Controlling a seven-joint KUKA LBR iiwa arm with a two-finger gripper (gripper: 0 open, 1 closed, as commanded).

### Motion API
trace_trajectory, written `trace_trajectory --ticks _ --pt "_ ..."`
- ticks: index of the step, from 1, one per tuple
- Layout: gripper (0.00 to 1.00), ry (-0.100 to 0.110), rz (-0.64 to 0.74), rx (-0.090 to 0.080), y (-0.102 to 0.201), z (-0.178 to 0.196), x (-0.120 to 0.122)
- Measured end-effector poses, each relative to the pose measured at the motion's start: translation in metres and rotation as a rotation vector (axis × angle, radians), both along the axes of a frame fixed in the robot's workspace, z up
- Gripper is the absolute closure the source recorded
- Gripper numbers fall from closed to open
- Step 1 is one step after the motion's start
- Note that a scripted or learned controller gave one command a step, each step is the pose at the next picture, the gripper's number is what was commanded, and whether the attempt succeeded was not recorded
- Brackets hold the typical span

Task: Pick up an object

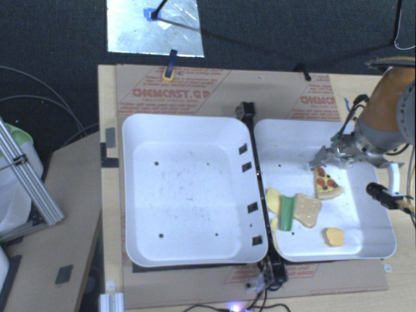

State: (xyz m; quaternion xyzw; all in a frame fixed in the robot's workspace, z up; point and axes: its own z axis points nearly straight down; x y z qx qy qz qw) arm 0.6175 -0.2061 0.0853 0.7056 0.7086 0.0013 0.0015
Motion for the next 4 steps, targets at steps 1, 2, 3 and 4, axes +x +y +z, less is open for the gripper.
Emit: trace_trajectory --ticks 1,2,3,4 --pt "1.00 -0.003 0.001 0.000 0.000 0.011 0.001" --pt "1.00 0.009 0.002 0.005 0.073 -0.002 -0.054" --pt "1.00 0.007 0.002 0.003 0.122 -0.001 -0.102" --pt "1.00 0.002 -0.001 0.001 0.123 -0.001 -0.100"
